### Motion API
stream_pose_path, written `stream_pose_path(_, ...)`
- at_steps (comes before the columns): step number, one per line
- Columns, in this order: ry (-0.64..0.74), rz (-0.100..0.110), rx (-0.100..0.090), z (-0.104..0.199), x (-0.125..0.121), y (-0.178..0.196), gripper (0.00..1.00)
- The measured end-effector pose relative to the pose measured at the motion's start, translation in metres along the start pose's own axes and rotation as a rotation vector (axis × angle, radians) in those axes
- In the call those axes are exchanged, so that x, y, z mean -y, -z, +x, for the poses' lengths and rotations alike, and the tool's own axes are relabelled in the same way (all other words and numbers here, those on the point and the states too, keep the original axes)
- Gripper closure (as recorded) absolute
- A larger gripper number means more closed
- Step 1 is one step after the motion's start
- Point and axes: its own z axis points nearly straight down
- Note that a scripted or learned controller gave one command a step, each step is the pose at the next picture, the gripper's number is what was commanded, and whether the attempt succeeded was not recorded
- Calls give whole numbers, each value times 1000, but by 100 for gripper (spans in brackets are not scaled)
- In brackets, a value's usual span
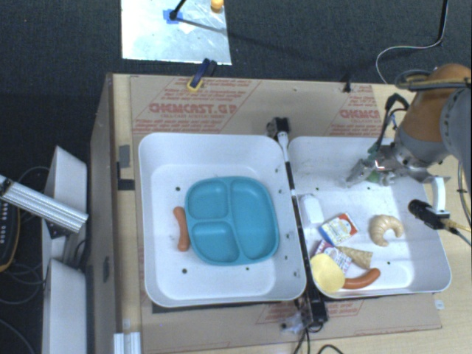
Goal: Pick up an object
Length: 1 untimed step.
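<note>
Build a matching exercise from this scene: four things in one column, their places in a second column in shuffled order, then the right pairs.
Things:
1. blue divided tray
2. croissant
3. gripper
4. yellow disc

Places:
A. near front edge of the right bin, beside a sausage
B. middle of the left bin
C. over the right bin's back part
D. right side of the right bin

Pairs: 1-B, 2-D, 3-C, 4-A
</note>
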Motion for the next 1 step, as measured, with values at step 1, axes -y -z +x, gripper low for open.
stream_pose_path(1,0,3,-2,-12,-36,1,0)
